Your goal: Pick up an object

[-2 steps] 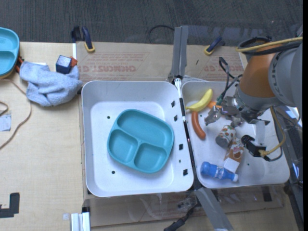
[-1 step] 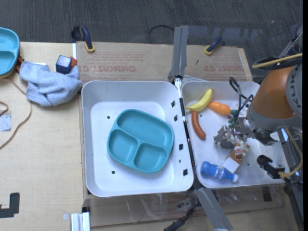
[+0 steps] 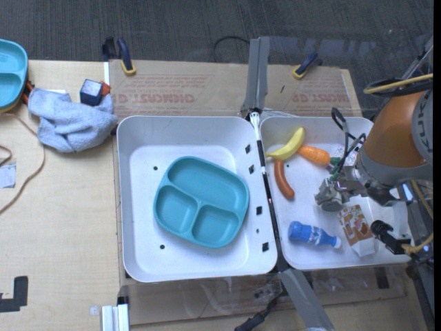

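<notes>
Gripper point(image 3: 333, 195) low in right bin point(image 3: 313, 259)

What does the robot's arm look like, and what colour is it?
The arm is chunky and rounded, grey with a wide orange band above the wrist. Thin black cables loop beside it, and a yellow cable runs above it. Its end effector is a small cluster of dark grey metal parts.

Dark floor point(image 3: 207, 12) (carpeted), cardboard bench point(image 3: 62, 212)
</notes>
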